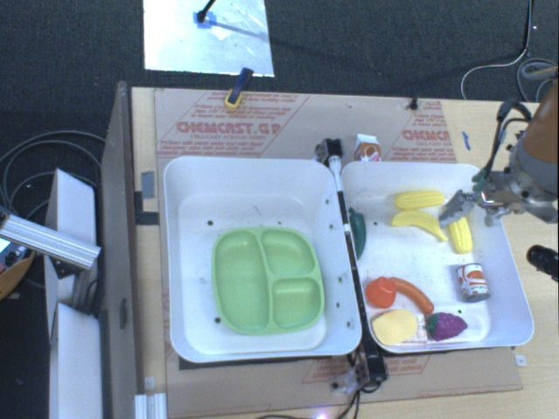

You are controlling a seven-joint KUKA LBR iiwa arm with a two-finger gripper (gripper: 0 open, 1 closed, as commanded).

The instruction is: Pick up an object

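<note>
The right bin [511,273] holds several toy foods. Two yellow bananas [418,201] lie at the back, and a yellow corn cob [461,235] lies beside them. A small can [472,282] sits to the right. An orange carrot [412,294], a red-orange round piece [379,293], a yellow lemon [395,326] and purple grapes [446,326] lie at the front. My gripper [475,208] hangs just above and behind the corn cob, open, its fingers spread with nothing between them.
The left bin [188,225] holds a green divided plate [267,279]. A green pepper [357,230] rests against the wall between the bins. A small carton [368,149] stands behind the bins on the cardboard sheet.
</note>
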